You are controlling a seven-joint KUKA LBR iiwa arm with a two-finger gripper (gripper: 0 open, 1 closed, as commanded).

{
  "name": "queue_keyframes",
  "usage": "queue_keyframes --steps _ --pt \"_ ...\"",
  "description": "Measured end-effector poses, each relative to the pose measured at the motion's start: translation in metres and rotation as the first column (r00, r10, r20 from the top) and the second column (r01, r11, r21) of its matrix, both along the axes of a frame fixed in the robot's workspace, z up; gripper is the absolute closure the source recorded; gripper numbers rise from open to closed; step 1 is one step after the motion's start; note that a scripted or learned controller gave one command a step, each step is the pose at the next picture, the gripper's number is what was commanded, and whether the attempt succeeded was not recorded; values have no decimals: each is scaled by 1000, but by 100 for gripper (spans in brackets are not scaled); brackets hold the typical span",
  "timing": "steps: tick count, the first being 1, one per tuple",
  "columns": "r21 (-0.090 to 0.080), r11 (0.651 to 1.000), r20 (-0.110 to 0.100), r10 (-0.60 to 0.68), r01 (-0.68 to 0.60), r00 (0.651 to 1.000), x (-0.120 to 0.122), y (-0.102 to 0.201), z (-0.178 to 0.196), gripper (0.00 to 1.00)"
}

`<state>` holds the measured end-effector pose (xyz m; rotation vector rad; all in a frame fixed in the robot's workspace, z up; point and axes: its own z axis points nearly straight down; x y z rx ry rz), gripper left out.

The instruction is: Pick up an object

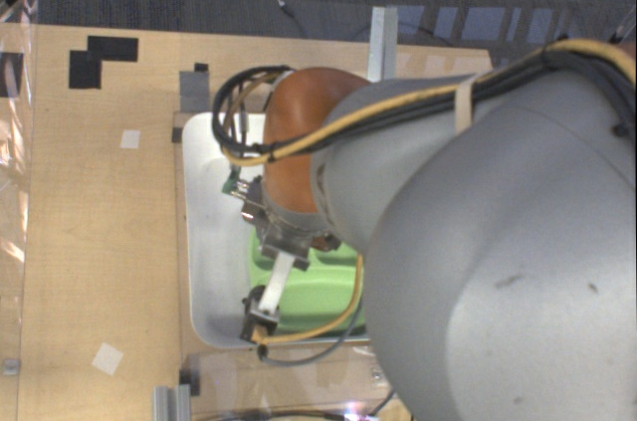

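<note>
Here, the grey arm [498, 250] reaches in from the right over the wooden worktop [100, 240], its orange band [299, 135] hanging above a shallow white bin [204, 240]. The claw [291, 245] sits low over a bright-green object [318, 295], which lies in the bin's lower end as the camera sees it. The wrist hides the claw, so I cannot tell whether it is spread or pressed together.

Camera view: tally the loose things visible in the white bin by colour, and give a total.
Green object: 1
Total: 1
The grey arm covers much of the white bin, so more may lie hidden.
</note>
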<state>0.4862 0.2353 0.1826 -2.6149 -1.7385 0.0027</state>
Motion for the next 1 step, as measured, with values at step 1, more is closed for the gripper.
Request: queue_keyframes --steps 1 --pt "0 878 6 479 -479 878 2 0 44 100"
